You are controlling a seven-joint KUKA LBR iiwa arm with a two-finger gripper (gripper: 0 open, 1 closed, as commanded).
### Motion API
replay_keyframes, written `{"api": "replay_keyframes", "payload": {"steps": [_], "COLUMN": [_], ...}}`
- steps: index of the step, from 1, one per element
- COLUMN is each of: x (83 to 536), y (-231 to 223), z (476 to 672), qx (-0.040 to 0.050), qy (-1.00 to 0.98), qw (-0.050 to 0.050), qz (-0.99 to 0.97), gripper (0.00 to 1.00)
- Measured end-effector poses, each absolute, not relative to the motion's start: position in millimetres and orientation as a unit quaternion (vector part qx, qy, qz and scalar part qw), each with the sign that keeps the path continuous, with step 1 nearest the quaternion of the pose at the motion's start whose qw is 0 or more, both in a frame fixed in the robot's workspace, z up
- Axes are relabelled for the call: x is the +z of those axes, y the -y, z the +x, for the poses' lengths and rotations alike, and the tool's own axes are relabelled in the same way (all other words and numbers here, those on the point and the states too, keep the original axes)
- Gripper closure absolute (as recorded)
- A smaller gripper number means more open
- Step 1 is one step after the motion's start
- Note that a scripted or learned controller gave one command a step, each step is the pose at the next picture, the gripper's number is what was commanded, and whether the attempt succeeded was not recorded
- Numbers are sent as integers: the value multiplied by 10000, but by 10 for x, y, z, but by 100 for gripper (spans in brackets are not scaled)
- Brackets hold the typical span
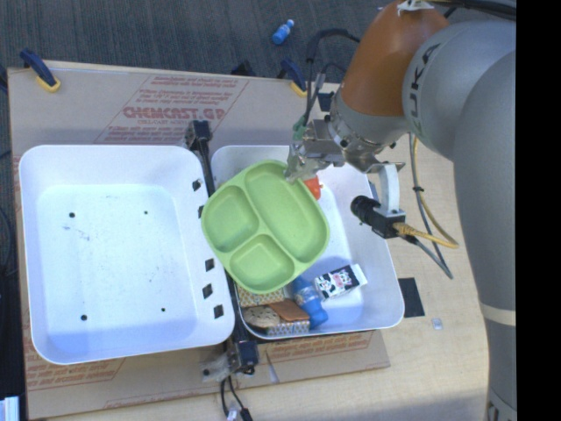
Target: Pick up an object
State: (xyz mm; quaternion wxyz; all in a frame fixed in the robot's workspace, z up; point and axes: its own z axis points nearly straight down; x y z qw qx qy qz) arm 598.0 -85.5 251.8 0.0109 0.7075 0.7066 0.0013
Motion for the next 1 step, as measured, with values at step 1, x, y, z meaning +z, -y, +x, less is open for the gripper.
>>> {"api": "replay_keyframes", "payload": {"steps": [1], "x": [1829], "y": [1178], "z": [6157], "qx": [-25], "qy": [-7090], "qw": [-13], "qz": [7052], "gripper": [100]}}
